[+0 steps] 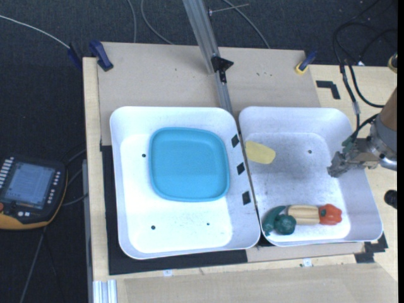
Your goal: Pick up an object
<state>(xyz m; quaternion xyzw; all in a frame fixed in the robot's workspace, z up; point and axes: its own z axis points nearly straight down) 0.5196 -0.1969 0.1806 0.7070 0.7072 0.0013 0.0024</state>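
Along the near edge of the right bin [363, 197] lies a short row of toy food: a dark green piece [279, 222] toward the near-left corner, a tan roll-shaped piece [303, 214] touching it, and a red piece [330, 214] at the roll's other end. These look like light, rigid plastic, smooth and probably slippery, so the likely best hold is across the roll's narrow width at its middle, where the sides run straight; the rounded green and red ends may squirt out of a pinch. Sitting close against the bin's near wall, the row leaves little room for a finger on that side.

Farther back, by the right bin's left wall, a flat pale yellow piece [259, 152] lies alone; thin and low, it would be hard to get under.

The gripper [337, 166] hangs over the right side of that bin, apart from every toy and holding nothing; whether it is spread or closed cannot be told from this angle.

In the left bin [126, 169] a blue plate [189, 163] sits near the centre, toward the far side
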